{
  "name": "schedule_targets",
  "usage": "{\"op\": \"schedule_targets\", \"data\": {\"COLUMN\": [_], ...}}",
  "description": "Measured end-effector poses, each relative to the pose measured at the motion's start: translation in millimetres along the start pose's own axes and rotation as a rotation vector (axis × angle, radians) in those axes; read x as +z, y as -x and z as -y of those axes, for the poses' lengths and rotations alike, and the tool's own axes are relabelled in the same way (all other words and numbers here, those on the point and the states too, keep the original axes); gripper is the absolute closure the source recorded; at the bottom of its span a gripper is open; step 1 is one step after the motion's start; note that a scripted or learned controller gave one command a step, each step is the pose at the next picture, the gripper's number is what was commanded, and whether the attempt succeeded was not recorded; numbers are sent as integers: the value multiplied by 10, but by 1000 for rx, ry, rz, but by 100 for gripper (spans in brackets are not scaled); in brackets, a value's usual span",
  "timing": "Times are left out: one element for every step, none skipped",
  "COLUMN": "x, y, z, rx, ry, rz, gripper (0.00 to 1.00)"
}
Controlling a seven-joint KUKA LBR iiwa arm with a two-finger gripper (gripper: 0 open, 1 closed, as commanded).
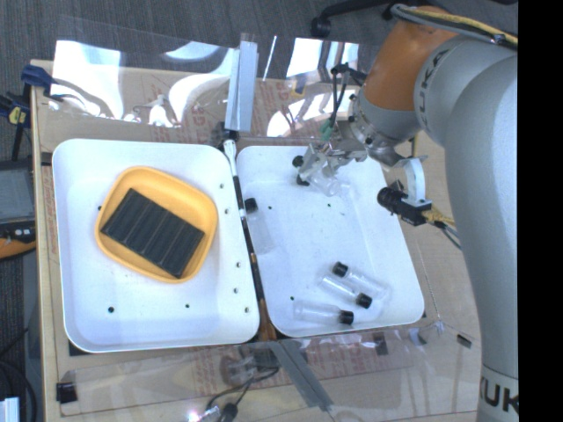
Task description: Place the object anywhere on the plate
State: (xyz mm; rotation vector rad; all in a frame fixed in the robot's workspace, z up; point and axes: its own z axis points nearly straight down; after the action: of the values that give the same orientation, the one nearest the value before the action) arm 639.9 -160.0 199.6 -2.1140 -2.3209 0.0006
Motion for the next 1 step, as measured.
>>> {"op": "schedule_targets", "data": {"x": [-123], "y": [-688], "z": [91], "rx": [-274], "ry": [-3], "rz": [0], "gripper": [100]}}
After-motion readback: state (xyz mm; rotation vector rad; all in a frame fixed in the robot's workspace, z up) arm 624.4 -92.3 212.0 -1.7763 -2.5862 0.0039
